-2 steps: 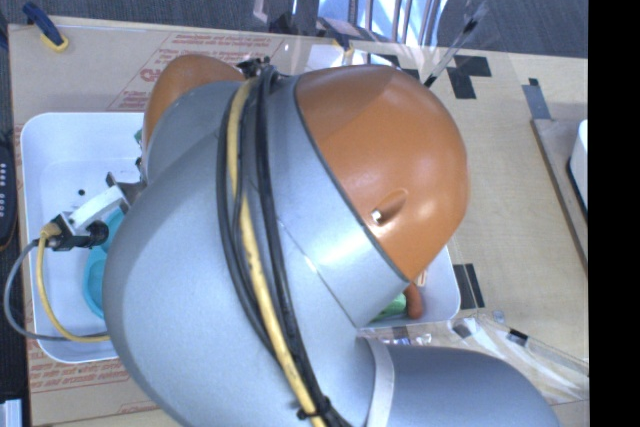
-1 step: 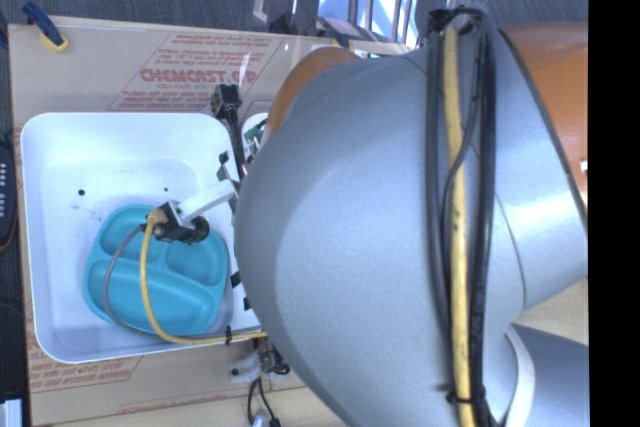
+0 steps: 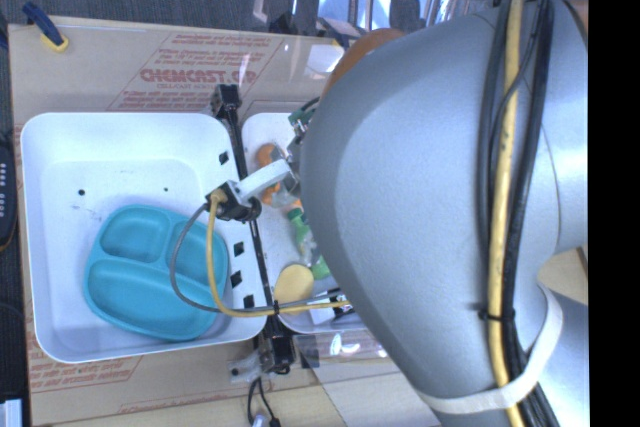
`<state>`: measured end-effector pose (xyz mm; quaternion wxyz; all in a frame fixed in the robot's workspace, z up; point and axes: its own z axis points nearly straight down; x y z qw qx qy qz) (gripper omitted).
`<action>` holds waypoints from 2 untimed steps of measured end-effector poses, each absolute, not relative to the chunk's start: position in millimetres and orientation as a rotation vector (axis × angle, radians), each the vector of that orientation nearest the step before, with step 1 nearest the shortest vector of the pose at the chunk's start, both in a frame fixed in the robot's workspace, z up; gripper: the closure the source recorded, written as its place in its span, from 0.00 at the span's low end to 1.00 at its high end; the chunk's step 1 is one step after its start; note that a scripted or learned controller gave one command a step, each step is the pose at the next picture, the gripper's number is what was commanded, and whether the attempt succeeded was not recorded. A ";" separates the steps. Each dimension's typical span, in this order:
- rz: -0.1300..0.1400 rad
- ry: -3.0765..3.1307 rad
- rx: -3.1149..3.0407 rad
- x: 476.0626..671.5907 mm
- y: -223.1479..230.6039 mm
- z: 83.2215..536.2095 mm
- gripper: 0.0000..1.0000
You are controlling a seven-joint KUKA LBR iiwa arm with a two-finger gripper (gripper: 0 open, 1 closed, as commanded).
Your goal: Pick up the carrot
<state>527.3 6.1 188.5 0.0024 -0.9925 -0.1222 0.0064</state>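
A small orange piece, likely the carrot (image 3: 265,155), lies at the far left corner of the right bin (image 3: 262,127). The bulky grey arm (image 3: 430,195) hangs over that bin and hides most of it. A yellow and black cable (image 3: 505,145) runs down the arm's side.
The left bin (image 3: 60,145) holds a blue divided tray (image 3: 150,270). In the visible strip of the right bin lie a green item (image 3: 300,227) and a pale yellow item (image 3: 293,282). A yellow cable (image 3: 213,260) loops over the black divider (image 3: 245,235) between the bins.
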 end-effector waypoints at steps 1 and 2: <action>0.006 -0.492 -3.099 631.5 11.7 277.3 0.00; 0.037 -0.351 -3.117 549.0 -55.0 187.7 0.00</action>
